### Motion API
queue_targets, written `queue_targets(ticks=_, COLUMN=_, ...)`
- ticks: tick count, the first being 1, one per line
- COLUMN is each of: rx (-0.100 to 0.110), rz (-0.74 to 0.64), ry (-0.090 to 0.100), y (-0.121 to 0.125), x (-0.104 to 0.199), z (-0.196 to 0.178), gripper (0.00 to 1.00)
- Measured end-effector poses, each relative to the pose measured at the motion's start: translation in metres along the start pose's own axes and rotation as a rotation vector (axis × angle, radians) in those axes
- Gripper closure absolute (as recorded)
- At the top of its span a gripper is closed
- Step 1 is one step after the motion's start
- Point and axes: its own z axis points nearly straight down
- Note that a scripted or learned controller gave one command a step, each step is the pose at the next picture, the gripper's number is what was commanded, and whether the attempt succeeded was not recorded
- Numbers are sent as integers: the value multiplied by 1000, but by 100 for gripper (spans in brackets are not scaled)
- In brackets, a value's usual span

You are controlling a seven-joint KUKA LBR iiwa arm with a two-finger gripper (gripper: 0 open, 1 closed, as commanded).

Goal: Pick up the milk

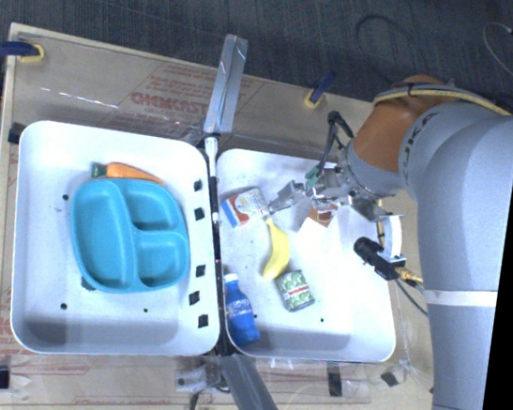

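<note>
Two white bins on the desk; the milk carton sits just up-left of the banana, print too small to read. Tool hovers right beside the milk, can't tell its state. "UKA" shows on the arm.

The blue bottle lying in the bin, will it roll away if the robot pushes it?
Probably. The blue bottle lies on its side, so its round body could roll. It rests against the right bin's left wall, which would likely stop it that way. It looks small, so probably light.
</note>
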Motion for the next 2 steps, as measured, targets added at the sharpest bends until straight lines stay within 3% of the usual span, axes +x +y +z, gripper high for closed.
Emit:
queue_targets(ticks=1, rx=23, rz=-96, ry=10, y=-6, x=3, z=13, gripper=0)
queue_targets(ticks=2, rx=23, rz=-145, ry=11, y=13, x=1, z=15, gripper=0)
